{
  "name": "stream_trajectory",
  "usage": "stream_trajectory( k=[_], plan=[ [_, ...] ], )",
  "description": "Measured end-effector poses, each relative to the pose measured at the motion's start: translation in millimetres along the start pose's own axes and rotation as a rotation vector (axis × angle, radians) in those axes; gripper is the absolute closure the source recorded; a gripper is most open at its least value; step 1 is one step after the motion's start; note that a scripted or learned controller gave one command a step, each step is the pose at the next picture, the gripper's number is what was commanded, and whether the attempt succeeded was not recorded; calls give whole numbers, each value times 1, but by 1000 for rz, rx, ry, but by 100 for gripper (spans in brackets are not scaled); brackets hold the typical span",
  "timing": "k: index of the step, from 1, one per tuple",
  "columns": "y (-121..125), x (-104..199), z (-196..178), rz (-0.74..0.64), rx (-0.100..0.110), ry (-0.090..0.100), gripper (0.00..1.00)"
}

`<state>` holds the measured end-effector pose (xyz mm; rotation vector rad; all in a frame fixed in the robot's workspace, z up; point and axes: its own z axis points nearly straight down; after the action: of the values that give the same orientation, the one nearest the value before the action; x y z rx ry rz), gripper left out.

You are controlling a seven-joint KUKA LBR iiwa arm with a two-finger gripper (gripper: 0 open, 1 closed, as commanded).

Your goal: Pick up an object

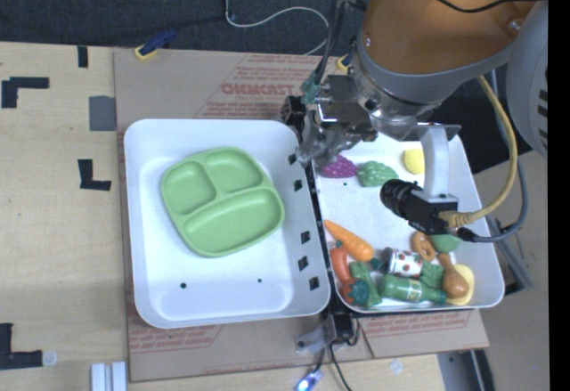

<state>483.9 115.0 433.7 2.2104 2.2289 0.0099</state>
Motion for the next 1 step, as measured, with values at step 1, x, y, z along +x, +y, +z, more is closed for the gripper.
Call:
stream_trajectory(
  k=[1],
  plan=[
    [16,-56,162,14,24,-8,100]
  ],
)
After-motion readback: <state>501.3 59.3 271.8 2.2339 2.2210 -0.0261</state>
